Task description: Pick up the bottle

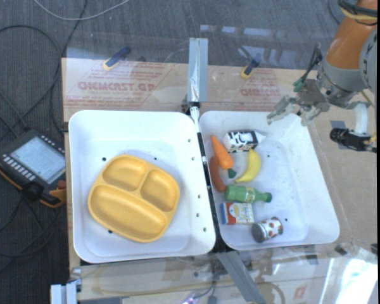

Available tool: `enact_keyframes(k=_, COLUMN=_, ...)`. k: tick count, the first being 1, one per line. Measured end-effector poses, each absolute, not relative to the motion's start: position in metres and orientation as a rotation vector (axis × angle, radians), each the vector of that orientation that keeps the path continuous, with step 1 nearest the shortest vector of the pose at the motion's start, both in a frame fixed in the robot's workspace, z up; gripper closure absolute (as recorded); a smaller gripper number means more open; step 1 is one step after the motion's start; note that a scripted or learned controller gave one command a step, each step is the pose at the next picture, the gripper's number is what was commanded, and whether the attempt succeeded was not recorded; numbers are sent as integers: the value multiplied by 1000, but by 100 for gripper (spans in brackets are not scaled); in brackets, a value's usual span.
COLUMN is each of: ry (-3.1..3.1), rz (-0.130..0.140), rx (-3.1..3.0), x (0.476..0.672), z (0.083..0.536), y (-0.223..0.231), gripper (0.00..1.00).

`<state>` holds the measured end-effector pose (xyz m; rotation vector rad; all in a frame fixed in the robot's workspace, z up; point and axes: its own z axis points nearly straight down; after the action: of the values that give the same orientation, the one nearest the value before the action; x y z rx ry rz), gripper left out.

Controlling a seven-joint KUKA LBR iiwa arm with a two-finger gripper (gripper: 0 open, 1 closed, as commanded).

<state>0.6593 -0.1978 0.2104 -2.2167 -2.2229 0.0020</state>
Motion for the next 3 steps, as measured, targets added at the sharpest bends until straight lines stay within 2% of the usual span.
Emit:
enact_keyframes(k=1, ry=-2378, rz=-2, rx=-2049, x=608, z=92, y=-168, gripper=0)
enact_keyframes(k=2, ry=-2398, rz=18, rx=-1965, x=664, z=88, y=-195, gripper=0)
enact_keyframes(k=3, ry=-2519, rz=-6, rx=-1887, x=594, z=89, y=-121, gripper=0)
